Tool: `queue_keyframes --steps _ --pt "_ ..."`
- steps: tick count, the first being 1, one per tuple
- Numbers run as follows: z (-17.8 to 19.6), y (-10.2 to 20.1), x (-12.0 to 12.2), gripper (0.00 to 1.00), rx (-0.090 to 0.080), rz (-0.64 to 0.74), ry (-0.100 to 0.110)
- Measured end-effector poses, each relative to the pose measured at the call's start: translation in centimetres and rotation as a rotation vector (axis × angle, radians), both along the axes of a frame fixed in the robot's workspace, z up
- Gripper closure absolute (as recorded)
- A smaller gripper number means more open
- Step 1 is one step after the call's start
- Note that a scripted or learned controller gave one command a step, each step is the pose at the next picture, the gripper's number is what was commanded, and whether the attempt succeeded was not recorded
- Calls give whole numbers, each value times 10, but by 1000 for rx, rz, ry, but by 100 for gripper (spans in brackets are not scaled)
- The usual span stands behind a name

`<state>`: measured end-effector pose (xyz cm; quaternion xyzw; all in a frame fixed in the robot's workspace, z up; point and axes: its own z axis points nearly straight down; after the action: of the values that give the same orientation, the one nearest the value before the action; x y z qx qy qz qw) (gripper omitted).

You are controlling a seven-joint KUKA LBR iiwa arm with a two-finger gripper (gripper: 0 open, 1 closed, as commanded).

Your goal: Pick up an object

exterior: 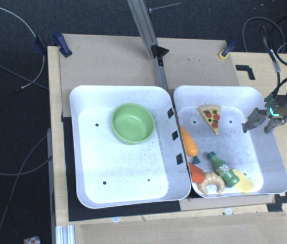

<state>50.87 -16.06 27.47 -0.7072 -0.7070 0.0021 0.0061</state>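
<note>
The left bin [90, 187] holds a green bowl [133, 123]. The right bin [273, 161] holds a pizza slice [210, 117], carrot [189, 142] and green bottle [223, 170]; its label is too small to read. At the right edge, the gripper [262, 124] hangs wide open, holding nothing.

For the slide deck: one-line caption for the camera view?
Open two-finger gripper hovers at right white bin holding toy pizza slice; green bowl in left bin.

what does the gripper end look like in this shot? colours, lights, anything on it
The gripper sits at the picture's right edge, over the right bin's rim. It has a dark grey, blocky metal body with two dark fingers sticking out toward the bin. A small cyan light glows on the body. Black cables loop on the bench behind it.
</note>
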Motion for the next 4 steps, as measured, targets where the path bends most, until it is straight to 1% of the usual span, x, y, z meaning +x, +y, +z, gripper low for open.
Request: queue_keyframes --steps 1,2,3,4 --pt "3 0 1 0 -1 1 -6" --pt "-40 2 2 0 2 0 4" --pt "-103 5 8 0 2 0 5" --pt "-160 17 7 0 2 0 4"
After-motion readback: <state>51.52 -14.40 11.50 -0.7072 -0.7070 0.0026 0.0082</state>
